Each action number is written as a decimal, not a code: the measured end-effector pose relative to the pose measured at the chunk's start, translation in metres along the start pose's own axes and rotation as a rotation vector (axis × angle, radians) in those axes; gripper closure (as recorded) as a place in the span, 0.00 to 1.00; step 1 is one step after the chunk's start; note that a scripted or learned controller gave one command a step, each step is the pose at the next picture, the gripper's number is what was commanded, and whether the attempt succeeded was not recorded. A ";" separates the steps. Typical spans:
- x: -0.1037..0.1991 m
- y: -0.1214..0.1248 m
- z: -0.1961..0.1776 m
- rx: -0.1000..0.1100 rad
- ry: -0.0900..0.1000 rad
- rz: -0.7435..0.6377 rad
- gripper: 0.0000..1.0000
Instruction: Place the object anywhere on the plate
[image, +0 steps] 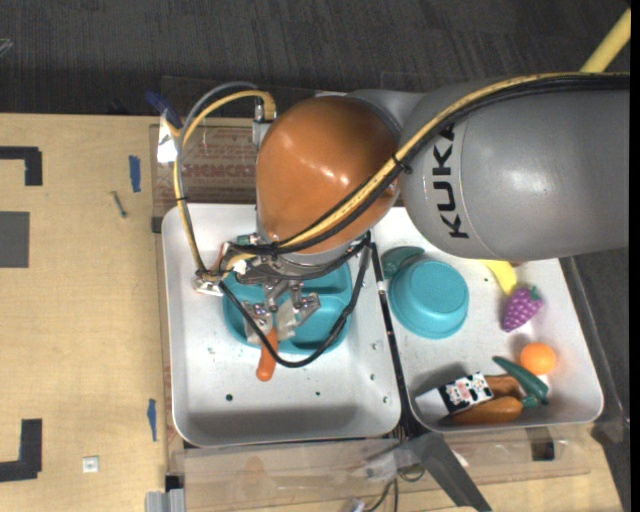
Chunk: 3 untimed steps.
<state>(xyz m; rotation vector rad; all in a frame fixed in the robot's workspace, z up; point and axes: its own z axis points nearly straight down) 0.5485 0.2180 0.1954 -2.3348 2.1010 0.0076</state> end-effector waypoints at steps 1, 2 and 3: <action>-0.011 0.016 -0.086 0.009 -0.002 -0.311 1.00; -0.005 -0.026 -0.016 -0.002 -0.001 -0.289 1.00; -0.005 -0.027 -0.019 0.004 0.000 -0.289 0.00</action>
